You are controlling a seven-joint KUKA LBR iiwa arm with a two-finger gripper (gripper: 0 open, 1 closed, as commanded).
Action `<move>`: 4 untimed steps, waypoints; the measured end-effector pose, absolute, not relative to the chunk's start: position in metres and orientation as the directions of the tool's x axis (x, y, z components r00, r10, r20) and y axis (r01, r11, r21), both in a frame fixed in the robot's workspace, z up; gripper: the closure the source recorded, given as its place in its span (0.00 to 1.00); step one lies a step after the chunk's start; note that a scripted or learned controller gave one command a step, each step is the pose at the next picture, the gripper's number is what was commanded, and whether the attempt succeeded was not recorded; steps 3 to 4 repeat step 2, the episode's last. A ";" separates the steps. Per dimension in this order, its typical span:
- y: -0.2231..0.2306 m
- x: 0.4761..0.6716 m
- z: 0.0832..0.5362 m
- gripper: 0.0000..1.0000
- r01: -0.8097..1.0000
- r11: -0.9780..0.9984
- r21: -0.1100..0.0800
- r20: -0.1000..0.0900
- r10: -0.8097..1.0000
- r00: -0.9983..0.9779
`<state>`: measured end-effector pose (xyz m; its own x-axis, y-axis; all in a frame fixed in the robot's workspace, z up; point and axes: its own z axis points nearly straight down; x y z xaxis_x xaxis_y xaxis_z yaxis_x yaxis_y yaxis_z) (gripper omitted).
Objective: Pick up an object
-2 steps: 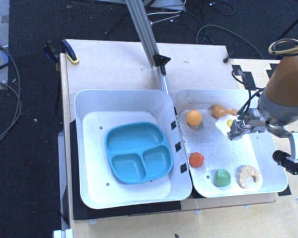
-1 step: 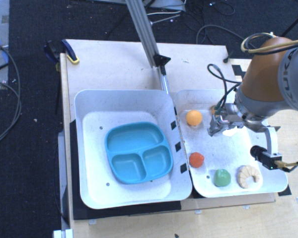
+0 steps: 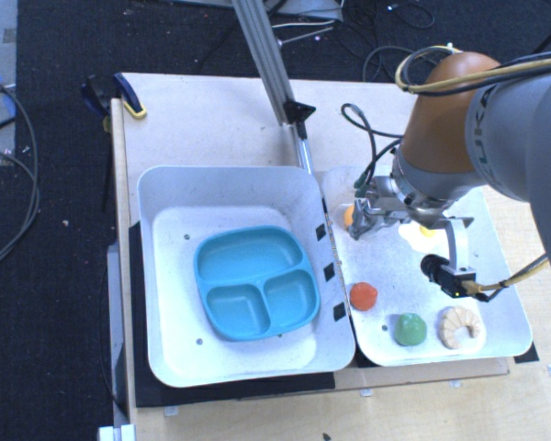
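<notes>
Bright, even overhead light — soft shadows, mild glare on the white bins (image 3: 165, 200), slight softness throughout.

The arm (image 3: 510, 127) is a thick grey cylinder with dark lettering near its orange band (image 3: 445, 108), a rounded glossy collar, ending at eight o'clock in a metallic gripper (image 3: 365, 217), with black cables looping at eleven o'clock and a yellow-sheathed cable running along twelve o'clock.

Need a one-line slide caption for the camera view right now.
Arm's pincer low in right bin near red ball, green ball and shrimp; blue tray in left bin.
</notes>
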<state>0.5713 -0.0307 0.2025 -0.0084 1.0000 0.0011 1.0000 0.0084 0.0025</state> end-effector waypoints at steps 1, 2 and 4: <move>0.024 0.592 0.201 1.00 1.000 0.009 0.003 0.002 1.000 -0.009; 0.072 0.603 0.221 1.00 1.000 0.008 0.004 0.002 1.000 -0.008; 0.072 0.603 0.221 1.00 1.000 0.008 0.004 0.002 1.000 -0.008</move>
